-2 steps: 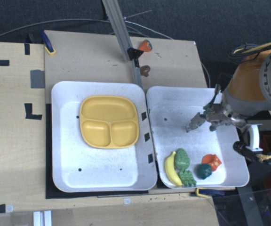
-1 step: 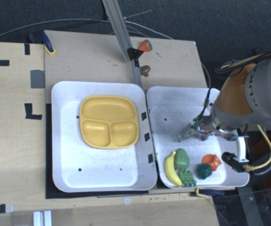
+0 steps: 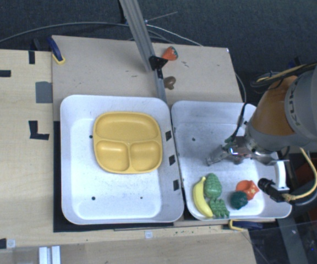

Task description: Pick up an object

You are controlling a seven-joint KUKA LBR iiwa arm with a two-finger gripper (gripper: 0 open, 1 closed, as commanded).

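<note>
We judged that the step in hand was the approach: nothing was lifted yet. The claw [image 3: 216,158] hung low over the bare floor of the right bin [image 3: 202,120], in its middle part, and it reached in from the arm [image 3: 282,117] on the right side. We could not tell if it was spread or pressed together, because it looked small and blurred; nothing was seen in it, and we could not say if it touched the bin floor.

The things to pick lay together at the near edge of the same bin: a banana [image 3: 201,198], just beside it a green vegetable [image 3: 213,186], and further right a dark green ball [image 3: 238,200] with an orange piece [image 3: 247,188] touching it. They were near the claw but apart from it.

The next move, in our opinion, called for bringing the claw toward the near edge, above one of these things, and then lowering. The left bin [image 3: 76,147] carried only a yellow tray [image 3: 127,142].
</note>
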